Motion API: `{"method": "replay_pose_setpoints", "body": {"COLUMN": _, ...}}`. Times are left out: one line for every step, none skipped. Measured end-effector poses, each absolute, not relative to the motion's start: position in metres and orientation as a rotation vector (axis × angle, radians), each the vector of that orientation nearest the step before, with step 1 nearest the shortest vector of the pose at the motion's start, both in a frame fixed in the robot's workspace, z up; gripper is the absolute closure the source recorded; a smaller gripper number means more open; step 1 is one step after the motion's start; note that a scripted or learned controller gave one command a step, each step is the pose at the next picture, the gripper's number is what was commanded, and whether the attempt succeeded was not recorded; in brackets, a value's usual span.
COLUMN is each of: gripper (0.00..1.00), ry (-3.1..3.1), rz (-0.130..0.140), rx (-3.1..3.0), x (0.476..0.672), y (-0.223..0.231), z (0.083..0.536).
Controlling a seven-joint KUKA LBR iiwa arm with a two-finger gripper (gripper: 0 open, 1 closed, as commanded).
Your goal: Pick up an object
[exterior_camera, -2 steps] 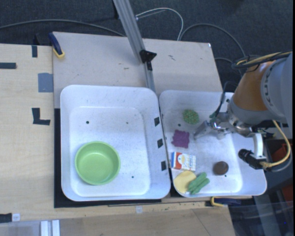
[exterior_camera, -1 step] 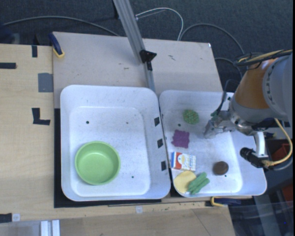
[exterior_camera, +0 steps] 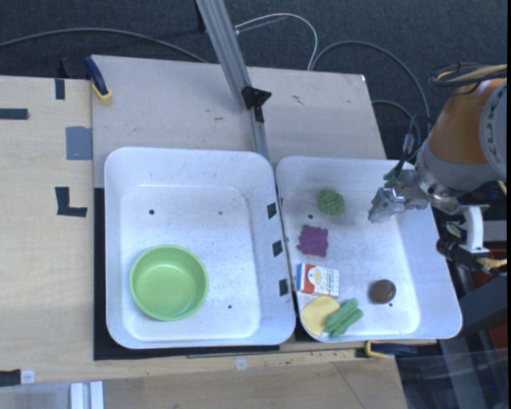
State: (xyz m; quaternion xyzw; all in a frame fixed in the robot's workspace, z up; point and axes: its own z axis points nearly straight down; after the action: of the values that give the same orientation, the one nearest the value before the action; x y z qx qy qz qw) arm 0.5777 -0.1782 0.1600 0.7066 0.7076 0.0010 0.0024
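Right bin [exterior_camera: 426, 309], seen from above. The gripper [exterior_camera: 380, 210] hangs over the bin's far right part; whether it is open or closed cannot be told. No object lies within it. The green ball [exterior_camera: 330, 201] lies just to its left, apart from it. The purple block [exterior_camera: 313, 240], carton [exterior_camera: 316, 279], brown ball [exterior_camera: 381, 291] and yellow-and-green pieces [exterior_camera: 331, 315] lie nearer. Left bin [exterior_camera: 187, 164]: green bowl [exterior_camera: 169, 282].

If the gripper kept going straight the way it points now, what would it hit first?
The gripper points down and left, over the right bin. Straight on, it would most likely meet the bin's bare floor, between the green ball and the brown ball. Depth is unclear from this single slanted view.
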Motion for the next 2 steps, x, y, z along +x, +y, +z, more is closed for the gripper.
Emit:
{"method": "replay_pose_setpoints", "body": {"gripper": 1.00, "ry": 2.221, "rz": 0.003, "rx": 2.217, "x": 0.579, "y": -0.178, "z": 0.206}}
{"method": "replay_pose_setpoints", "body": {"gripper": 1.00, "ry": 2.230, "rz": 0.001, "rx": 2.216, "x": 0.587, "y": -0.123, "z": 0.198}}
